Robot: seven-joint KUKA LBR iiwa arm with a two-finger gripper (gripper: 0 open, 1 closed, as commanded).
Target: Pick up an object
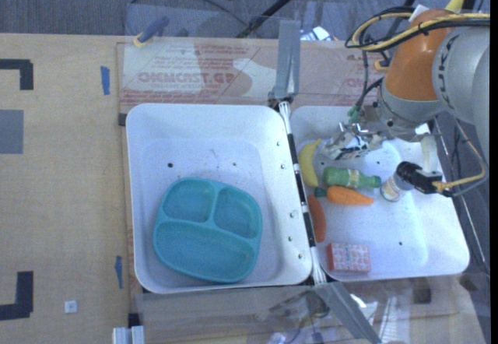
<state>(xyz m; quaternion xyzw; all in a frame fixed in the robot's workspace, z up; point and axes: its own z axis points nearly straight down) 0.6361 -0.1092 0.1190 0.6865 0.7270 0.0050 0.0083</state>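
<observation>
Pink patterned box (348,257) is sitting nearest, in right bin (436,245) w/ carrot (349,195), green bottle (351,177), banana (310,161). Gripper (354,138) is hovering over bin's back; can't tell finger state, too blurred. Teal divided plate (207,229) is lying in left bin (148,132). Wooden bench (62,179), grey carpet behind.

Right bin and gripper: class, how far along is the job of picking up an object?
Done: the gripper is over the right white bin. In hand: nothing visibly held. Left: grasp and lift one, such as the yellow banana, green bottle or orange carrot.
</observation>
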